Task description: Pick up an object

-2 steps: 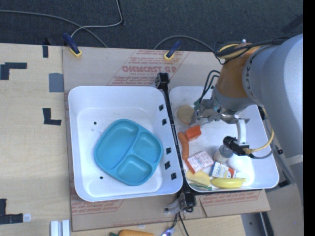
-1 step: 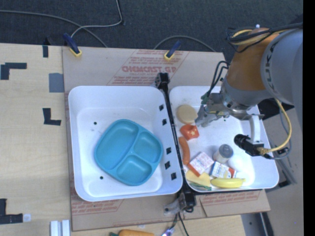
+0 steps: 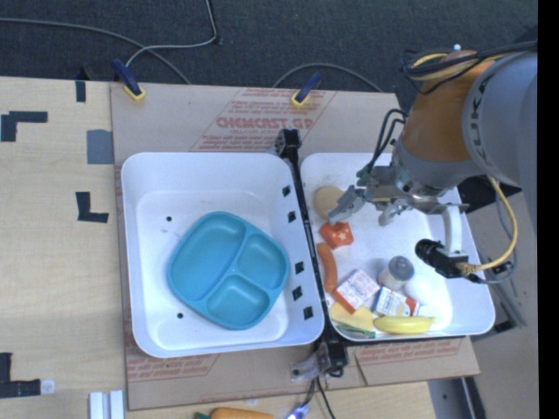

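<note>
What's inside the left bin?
A blue divided plate lies in the left bin, its compartments bare. Whatever is beneath the plate is covered.

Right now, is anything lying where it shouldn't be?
Yes: an orange carrot-like thing lies outside the bins, at the bench's front edge below the left bin. The other small items sit piled in the right bin.
</note>
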Controlling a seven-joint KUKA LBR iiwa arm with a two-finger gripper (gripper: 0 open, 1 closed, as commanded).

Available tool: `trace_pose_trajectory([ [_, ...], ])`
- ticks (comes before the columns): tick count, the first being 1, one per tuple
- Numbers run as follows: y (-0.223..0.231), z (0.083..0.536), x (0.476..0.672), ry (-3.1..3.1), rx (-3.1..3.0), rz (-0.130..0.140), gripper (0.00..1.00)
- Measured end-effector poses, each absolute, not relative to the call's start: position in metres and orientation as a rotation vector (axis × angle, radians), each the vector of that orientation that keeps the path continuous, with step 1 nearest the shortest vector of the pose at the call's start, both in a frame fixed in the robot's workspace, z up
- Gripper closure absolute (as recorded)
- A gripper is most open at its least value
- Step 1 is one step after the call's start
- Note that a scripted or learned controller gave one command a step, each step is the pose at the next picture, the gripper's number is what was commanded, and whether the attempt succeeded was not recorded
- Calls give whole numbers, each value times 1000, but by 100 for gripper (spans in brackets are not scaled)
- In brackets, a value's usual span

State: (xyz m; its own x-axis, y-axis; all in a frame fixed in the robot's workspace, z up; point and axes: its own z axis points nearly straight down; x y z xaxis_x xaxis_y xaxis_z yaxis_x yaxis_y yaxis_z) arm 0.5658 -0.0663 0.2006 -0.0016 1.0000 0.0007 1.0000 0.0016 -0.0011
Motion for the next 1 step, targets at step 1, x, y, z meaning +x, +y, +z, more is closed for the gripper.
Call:
trace_pose_trajectory([
  [1,-42,184,582,-2222,-2219,2,0],
])
